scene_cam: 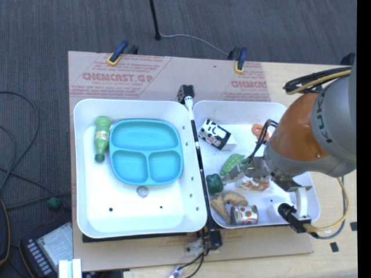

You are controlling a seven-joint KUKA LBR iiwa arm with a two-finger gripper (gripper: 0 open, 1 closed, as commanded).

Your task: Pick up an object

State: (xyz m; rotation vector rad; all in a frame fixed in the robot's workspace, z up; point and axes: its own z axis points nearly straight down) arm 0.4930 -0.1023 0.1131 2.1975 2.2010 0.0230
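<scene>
My gripper (253, 170) is low over the middle of the right bin (232, 106), under the grey and orange wrist. A light green leafy piece (232, 163) lies just to its left. A brown and white item (253, 184) lies right below it. Nothing is seen held. Also in this bin are a black and white box (214, 134), a dark green round piece (214, 183), a tan bread-like piece (228, 200), a small can (245, 214) and an orange bit (257, 130). The arm hides the bin's right part.
The left bin (81, 155) holds a blue divided tray (145, 152), a green bottle (100, 138) beside it and a small grey piece (142, 191). A black divider bar (194, 138) runs between the bins. Clamps (119, 52) (240, 59) grip the board's far edge.
</scene>
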